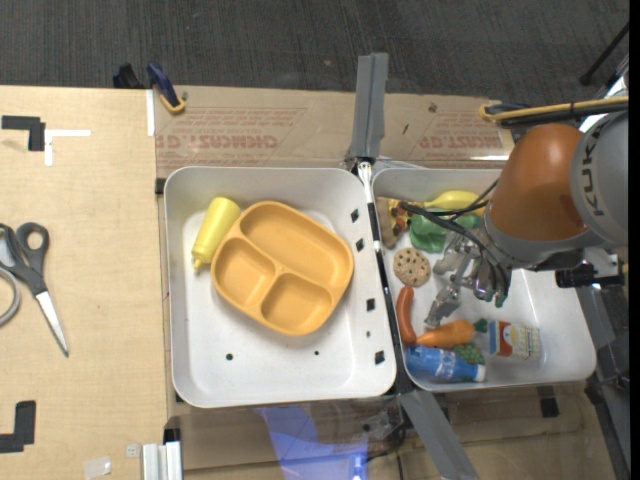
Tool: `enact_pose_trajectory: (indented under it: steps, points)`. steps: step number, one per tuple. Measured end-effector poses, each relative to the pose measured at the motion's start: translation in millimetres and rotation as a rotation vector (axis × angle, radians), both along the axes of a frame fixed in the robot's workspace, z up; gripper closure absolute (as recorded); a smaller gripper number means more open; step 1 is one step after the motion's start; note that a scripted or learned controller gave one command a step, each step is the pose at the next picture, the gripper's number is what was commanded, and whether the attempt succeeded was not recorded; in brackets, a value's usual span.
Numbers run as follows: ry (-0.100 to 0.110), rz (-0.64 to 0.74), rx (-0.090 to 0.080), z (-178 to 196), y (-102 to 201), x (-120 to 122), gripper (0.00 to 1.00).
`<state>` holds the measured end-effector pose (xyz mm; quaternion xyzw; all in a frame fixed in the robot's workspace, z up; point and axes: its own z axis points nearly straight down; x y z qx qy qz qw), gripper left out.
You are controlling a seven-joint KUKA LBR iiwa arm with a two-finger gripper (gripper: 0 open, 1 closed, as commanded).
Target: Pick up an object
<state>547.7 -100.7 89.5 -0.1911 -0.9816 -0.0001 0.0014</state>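
Hovering over the right white plastic bin (566,366), with the two-finger metal gripper (447,298) pointing down toward the 7 o'clock side. Impossible to tell from this slanted view if the pincer is wide or narrow; nothing seen between its tips. Lying just below the tips, at 6 o'clock from them, the small orange plastic carrot (447,334), its long axis running about 3 to 9 o'clock. Just beside it, at 9 o'clock, the red sausage-shaped toy (404,313), almost upright in the picture. Probably needing only a short descent onto the carrot, across its narrow side.
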Motion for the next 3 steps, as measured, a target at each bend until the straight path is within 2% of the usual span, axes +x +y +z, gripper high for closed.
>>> enact_pose_trajectory:
  steps: [1, 2, 3]
  points:
    - [0.0, -0.034, 0.0, 0, -3, -10, 0.0]
    - [0.001, -0.143, 0.0, 0, 1, -43, 0.0]
    - [-0.001, -0.182, -0.001, 0, 6, -70, 0.0]
